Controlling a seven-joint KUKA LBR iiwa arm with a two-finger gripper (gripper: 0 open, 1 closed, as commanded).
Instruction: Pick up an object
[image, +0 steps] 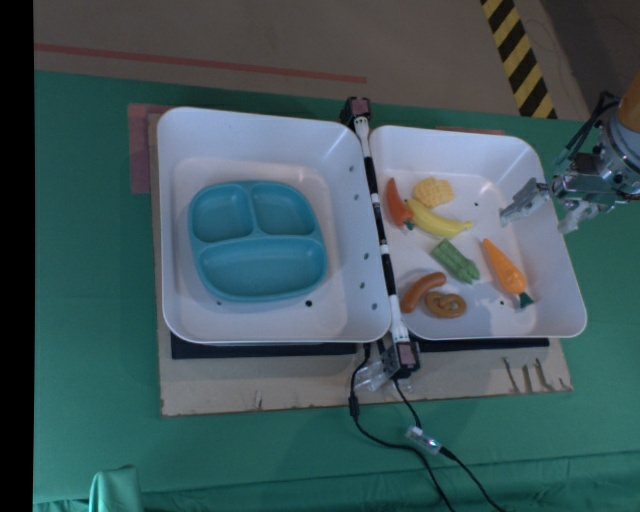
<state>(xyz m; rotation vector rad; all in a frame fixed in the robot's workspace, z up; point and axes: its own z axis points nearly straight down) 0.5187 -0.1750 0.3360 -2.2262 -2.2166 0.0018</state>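
Green cloth covers the bench, with two white bins side by side on a sheet of cardboard. One bin (175, 140) holds a blue divided plate (258, 240); the other bin (545, 165) holds the toy food. The pincer (545, 207) hangs over that bin's outer edge, its two fingers spread apart with nothing between them.

Nearest to it, just below and inward, lies the carrot (504, 270), apart from the fingers. Its long axis runs at a slant, the pointed end toward the pincer and the green stalk end away from it, toward the bin's near wall. Farther inward lie a banana (438, 220), a green vegetable (455, 262), a sausage (423, 290) and a pretzel (445, 304).

My guess is the carrot is the easiest target. The risk: fingers closing along its length rather than across it would slip off the taper, or push it against the bin wall. Coming down so near the rim could also knock the bin.
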